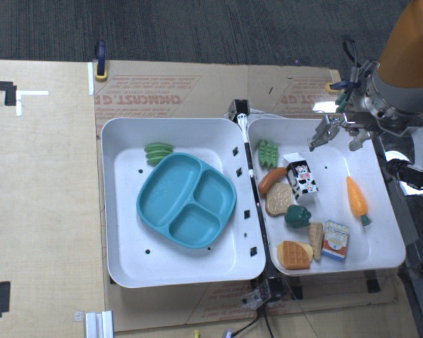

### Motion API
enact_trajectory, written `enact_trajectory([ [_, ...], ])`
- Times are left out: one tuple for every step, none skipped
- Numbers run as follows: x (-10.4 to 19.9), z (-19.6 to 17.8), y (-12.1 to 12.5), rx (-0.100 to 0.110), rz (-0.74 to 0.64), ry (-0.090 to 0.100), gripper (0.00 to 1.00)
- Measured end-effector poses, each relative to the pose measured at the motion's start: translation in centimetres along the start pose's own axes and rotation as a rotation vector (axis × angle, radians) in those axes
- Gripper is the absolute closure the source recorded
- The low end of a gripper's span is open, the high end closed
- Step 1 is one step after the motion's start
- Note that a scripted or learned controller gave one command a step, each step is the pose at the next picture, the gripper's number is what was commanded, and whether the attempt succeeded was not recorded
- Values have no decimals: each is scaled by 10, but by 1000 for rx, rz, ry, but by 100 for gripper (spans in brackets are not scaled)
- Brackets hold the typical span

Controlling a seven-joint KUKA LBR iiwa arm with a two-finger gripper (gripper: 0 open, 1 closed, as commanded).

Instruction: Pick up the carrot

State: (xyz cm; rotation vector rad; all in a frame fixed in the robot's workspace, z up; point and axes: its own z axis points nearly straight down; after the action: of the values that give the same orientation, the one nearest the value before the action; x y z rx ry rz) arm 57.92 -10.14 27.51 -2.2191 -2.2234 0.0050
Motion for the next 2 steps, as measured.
enact_trajectory([
  [-98,-50,-52,-4,126,-3,0],
  [-101,114,-85,1,136,2,0],
])
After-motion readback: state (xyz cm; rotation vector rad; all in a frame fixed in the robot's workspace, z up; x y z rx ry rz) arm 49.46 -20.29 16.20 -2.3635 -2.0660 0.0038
